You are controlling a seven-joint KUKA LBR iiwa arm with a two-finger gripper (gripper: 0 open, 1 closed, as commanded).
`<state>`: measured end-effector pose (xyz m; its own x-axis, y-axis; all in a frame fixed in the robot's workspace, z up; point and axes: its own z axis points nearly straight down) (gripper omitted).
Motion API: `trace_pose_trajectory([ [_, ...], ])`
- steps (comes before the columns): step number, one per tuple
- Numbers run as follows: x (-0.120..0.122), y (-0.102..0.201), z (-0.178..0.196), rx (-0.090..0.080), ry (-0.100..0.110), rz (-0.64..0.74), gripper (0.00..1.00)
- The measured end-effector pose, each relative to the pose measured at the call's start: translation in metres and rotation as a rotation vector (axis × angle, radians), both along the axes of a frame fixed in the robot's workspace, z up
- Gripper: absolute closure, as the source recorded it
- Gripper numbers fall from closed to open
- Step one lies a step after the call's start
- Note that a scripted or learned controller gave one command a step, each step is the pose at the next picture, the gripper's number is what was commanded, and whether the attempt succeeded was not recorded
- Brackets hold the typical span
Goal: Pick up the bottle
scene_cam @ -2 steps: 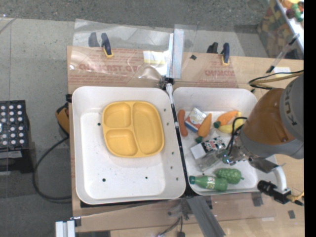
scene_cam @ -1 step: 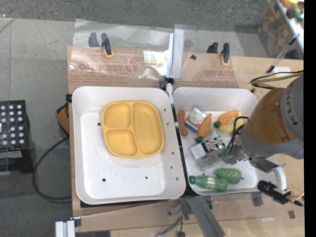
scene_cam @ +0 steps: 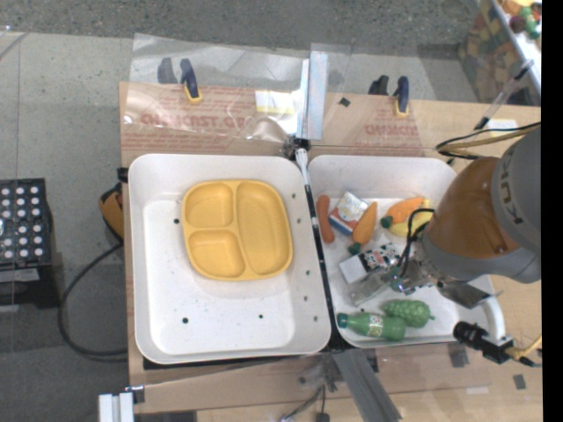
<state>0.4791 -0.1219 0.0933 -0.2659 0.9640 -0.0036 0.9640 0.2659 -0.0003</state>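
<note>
A green bottle (scene_cam: 373, 326) lies on its side along the front wall of the right bin (scene_cam: 387, 163), its cap pointing left. My gripper (scene_cam: 380, 266) reaches in from the right, low over the middle of that bin, a short way behind the bottle and apart from it. The arm's orange band and grey wrist cover the bin's right part.
A green knobbly toy (scene_cam: 407, 309) lies just behind the bottle's right end. A carrot (scene_cam: 364, 221), a red sausage (scene_cam: 325, 218), a white packet (scene_cam: 351, 206) and orange and yellow toys (scene_cam: 405, 213) crowd the back of the right bin. The left bin (scene_cam: 158, 319) holds a yellow divided plate (scene_cam: 237, 229).
</note>
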Motion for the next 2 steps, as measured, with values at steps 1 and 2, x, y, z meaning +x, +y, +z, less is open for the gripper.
trace_pose_trajectory([
  [1,0.0005,-0.0025,0.0001,0.004,0.000,-0.018,0.00],
  [2,0.0006,-0.0022,0.0001,0.004,-0.001,-0.027,0.00],
])
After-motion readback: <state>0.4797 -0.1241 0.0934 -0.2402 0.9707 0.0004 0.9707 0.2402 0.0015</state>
